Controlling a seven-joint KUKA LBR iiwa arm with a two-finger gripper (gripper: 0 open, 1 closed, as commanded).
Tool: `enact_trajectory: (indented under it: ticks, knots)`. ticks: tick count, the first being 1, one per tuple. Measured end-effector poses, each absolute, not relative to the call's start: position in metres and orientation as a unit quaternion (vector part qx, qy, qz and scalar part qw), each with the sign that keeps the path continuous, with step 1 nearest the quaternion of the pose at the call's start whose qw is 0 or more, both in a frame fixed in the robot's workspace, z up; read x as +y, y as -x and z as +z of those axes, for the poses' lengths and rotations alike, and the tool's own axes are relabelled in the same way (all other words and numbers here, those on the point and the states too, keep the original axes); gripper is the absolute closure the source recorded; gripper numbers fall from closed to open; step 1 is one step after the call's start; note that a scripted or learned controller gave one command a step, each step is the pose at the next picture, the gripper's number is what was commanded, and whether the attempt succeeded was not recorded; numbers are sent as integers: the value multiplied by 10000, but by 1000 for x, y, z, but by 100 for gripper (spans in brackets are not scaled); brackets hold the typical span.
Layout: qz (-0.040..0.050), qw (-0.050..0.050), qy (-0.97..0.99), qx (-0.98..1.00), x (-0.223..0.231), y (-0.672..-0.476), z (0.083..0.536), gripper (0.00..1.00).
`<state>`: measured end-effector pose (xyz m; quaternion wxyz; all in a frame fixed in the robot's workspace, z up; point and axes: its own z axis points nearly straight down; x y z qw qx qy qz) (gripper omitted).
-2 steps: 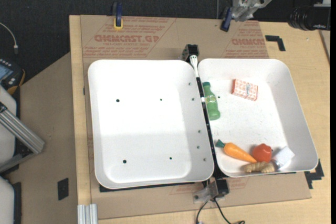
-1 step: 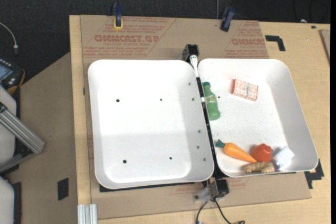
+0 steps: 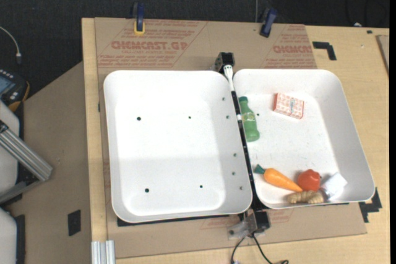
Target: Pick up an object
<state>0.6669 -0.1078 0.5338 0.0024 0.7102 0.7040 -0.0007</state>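
Note:
The right bin [image 3: 346, 127] holds several small objects. A green bottle [image 3: 249, 119] lies along its left wall. A red-and-white patterned box [image 3: 289, 106] rests in its far middle. Near the front edge lie an orange carrot [image 3: 278, 178], a red tomato-like ball [image 3: 310, 179], a tan ginger-like root [image 3: 305, 197] and a small white piece [image 3: 336, 185].
The left bin [image 3: 124, 133] sits beside the right one on a cardboard sheet [image 3: 154, 40], which two blue clamps [image 3: 138, 17] hold at the back edge. A metal rail [image 3: 21, 151] stands off the bench at the left.

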Motion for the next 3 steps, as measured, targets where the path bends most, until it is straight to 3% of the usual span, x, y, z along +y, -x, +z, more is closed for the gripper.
enact_trajectory:
  ticks: [3]
  knots:
    - [49,95,-7068,7074,-101,-668,569,100]
